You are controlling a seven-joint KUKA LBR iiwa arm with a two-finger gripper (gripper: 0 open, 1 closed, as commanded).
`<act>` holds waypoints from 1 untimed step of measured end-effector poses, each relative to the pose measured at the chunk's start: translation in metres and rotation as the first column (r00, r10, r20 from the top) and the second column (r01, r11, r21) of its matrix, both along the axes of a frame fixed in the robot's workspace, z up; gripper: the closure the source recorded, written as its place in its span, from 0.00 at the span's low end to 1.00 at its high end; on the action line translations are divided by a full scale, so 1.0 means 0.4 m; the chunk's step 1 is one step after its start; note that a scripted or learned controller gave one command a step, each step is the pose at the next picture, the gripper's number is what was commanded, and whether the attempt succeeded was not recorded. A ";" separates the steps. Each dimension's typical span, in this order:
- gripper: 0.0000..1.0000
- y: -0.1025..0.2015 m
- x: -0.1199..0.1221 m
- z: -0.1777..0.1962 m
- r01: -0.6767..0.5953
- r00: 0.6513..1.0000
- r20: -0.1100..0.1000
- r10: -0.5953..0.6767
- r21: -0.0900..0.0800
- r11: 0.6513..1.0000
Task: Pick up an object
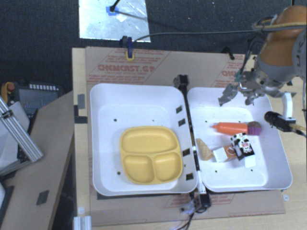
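The grey two-finger gripper [238,96] hangs over the upper edge of the right shallow white bin [268,181], at the upper right of the frame. Its fingers stand wide apart and hold nothing. Below it lie an orange carrot-shaped toy [231,127] and, touching it, what seems a small purple block [254,127]. A yellow three-compartment plastic tray [150,154] sits in the left white bin [103,128].

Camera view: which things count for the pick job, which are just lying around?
Job:
gripper, open, above the right bin
orange tube
purple piece
black-and-white toy
tan wedge
white block

Lying about:
yellow divided tray in the left bin
foil sheet
pendant
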State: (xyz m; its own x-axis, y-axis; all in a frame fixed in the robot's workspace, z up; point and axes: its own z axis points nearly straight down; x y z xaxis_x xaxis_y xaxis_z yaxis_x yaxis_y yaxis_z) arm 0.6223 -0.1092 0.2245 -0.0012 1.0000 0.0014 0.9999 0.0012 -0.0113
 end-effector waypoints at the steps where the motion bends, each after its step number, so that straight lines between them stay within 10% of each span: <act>1: 0.00 0.001 0.006 0.019 -0.002 1.000 0.013 0.002 -0.001 1.000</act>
State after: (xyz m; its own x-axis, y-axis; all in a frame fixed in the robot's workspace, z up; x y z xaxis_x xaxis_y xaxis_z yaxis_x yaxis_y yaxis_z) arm 0.6247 -0.1089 0.2321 -0.0034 1.0000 -0.0001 1.0000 0.0034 0.0013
